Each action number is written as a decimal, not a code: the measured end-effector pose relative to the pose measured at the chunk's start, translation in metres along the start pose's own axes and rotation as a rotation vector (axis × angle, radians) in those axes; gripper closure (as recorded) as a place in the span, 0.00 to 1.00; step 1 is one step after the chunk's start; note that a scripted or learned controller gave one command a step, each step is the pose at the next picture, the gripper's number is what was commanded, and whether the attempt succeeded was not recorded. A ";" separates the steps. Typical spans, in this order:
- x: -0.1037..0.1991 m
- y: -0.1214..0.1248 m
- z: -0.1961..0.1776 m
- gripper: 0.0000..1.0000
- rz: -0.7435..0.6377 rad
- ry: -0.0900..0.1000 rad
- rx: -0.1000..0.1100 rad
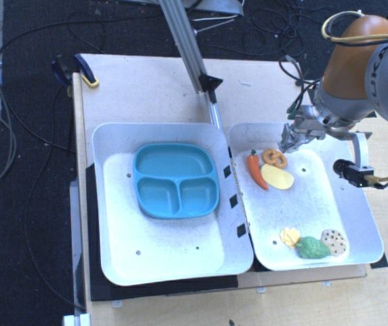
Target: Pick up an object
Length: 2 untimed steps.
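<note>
- The end effector [290, 140] hangs low at the far edge of the right bin [357, 212], just beside the pretzel [274, 157]; whether it is open or closed I cannot tell, and nothing is visibly held.
- The pretzel, a carrot [256, 172] and a pale yellow piece [279, 178] lie clustered and touching, probably loosely scattered as pick targets, so a clean grasp of one looks awkward.
- A small yellow item [289, 236], a green piece [313, 248] and a cookie [333, 241] sit along the near edge, well apart from the tool.
- The left bin [112, 250] carries a blue divided tray [176, 180].
- The arm [360, 63] reaches in from the right over the counter [146, 87], its wrist bent downward toward the pretzel cluster.
</note>
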State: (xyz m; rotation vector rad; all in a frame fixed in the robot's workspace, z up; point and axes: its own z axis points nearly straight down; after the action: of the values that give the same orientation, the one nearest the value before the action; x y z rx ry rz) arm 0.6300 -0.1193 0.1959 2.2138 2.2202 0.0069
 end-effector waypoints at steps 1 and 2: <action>0.000 0.001 -0.010 1.00 0.001 0.001 0.004; 0.057 0.005 -0.005 1.00 -0.005 0.003 0.008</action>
State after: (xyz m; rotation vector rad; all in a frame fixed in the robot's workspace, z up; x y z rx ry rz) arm 0.6344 -0.0620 0.2009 2.2139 2.2308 0.0018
